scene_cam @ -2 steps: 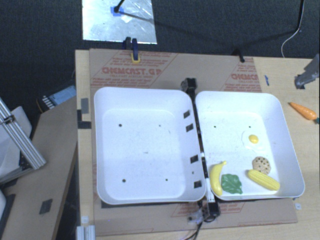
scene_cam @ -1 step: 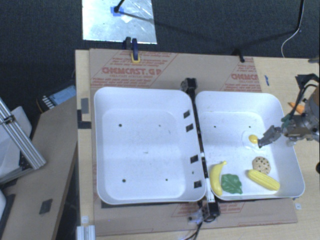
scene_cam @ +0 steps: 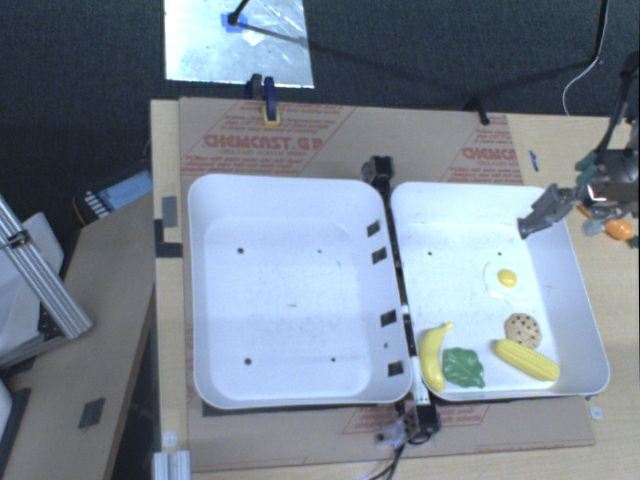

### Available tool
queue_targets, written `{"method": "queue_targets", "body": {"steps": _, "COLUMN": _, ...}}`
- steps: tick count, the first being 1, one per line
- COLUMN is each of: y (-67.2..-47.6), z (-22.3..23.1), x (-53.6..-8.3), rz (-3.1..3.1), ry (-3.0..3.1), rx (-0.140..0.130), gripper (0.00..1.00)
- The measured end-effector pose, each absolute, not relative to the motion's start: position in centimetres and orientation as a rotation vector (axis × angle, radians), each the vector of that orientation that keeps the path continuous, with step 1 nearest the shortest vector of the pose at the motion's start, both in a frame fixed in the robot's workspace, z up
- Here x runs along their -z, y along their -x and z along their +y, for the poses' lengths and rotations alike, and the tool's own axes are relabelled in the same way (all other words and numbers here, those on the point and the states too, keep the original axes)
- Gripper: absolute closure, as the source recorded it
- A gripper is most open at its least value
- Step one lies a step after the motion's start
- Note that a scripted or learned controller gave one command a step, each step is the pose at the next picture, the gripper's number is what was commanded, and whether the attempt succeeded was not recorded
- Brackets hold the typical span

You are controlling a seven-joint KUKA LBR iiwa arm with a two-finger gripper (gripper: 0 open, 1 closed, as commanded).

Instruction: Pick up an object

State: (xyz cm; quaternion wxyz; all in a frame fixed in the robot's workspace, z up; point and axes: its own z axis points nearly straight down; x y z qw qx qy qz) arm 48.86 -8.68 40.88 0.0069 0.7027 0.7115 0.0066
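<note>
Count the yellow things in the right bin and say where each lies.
3. The fried egg's yolk sits mid-bin toward the right wall. The banana lies at the front left, beside the green leaf. The corn cob lies front right, below the cookie.

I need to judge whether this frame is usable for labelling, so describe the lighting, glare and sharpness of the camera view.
Camera view: lighting is even and soft, with faint shadows under the banana and corn cob; the white bins look bright but keep their dots visible; the foil sheet shows patchy glare; the gripper at the right looks slightly blurred; overall sharpness is modest.
</note>
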Motion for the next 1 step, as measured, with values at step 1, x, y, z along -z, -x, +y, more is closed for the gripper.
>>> {"method": "queue_targets", "body": {"steps": 1, "y": -51.52, "z": -2.02, "x": -54.37, "rz": 2.226, "ry": -2.197, "rx": -0.023, "gripper": 0.0}}
